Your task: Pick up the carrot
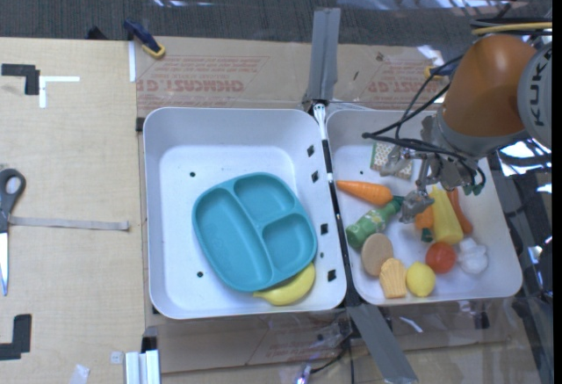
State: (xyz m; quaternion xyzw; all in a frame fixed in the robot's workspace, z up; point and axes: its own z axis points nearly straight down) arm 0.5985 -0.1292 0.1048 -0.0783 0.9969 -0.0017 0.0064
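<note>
We can't tell whether the gripper (419, 200) has its jaws apart or closed; they blur into the toys beneath. The arm (492, 88) is cut off by the right edge. The banana (290, 288) is mostly hidden under the teal plate (250, 228), only a curved end showing. An orange piece (425, 219) sits partly behind the gripper, and we can't identify it. The small patterned item (384, 159) near the right bin's (492, 290) back wall is too small to name. Scissors (7, 198) on the surface (70, 286) are clipped by the left edge.
</note>
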